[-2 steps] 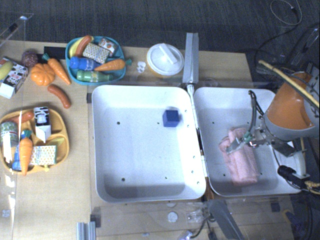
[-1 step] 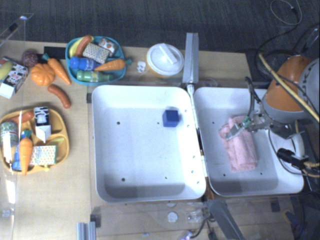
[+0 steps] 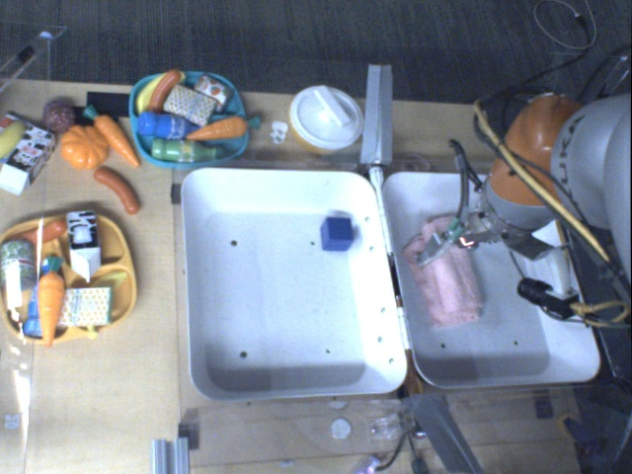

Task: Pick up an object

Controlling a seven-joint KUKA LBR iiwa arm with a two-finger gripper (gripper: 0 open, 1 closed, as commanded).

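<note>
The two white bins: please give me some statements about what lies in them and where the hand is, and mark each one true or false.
1. A blue cube lies in the left bin. True.
2. The pink cloth lies in the left bin. False: it lies in the right bin.
3. The hand is over the right bin, at the upper end of the pink cloth. True.
4. The hand holds the blue cube. False: the cube lies apart from it, in the other bin.
5. The white round lid sits inside the right bin. False: it sits on the bench beyond the bins.
</note>
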